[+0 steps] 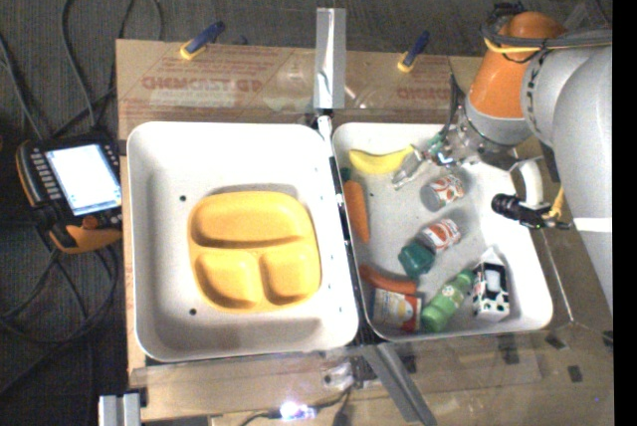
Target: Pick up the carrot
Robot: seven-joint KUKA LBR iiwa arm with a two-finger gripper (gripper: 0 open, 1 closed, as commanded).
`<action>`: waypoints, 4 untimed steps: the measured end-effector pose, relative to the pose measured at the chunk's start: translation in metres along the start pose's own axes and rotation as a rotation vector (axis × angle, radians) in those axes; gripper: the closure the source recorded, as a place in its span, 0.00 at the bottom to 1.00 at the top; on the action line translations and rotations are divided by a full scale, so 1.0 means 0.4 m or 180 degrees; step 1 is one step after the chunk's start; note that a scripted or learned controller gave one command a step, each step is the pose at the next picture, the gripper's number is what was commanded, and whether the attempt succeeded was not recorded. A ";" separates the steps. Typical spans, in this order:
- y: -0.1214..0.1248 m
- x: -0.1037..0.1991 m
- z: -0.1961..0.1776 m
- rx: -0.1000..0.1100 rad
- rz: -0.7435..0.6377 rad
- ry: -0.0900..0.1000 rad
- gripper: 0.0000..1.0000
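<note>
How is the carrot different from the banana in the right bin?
The carrot is orange and straight; the banana is yellow and curved. The carrot runs lengthwise along the bin's left wall, while the banana lies crosswise near the bin's far edge. The gripper is right beside the banana, farther from the carrot. Both lie flat in the same right bin.

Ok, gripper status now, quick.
Gripper: cannot be told whether open or closed. It sits over the right bin near the banana, away from the carrot.
</note>
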State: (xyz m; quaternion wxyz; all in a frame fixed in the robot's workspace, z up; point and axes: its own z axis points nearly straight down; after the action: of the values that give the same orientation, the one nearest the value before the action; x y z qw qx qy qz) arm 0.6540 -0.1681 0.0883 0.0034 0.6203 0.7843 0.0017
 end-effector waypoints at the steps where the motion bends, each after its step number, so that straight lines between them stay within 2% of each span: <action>1: 0.060 0.122 0.000 0.0035 -0.0716 -0.0015 0.00; 2: -0.041 -0.136 -0.158 0.0018 -0.0728 -0.0001 0.00; 3: 0.030 -0.006 0.001 0.0047 -0.1026 0.0006 0.00; 4: 0.067 0.134 0.000 0.0042 -0.0824 0.0003 0.00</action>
State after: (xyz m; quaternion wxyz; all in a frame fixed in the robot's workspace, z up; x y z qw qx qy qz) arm 0.6676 -0.1096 0.0885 -0.0007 0.5139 0.8578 -0.0036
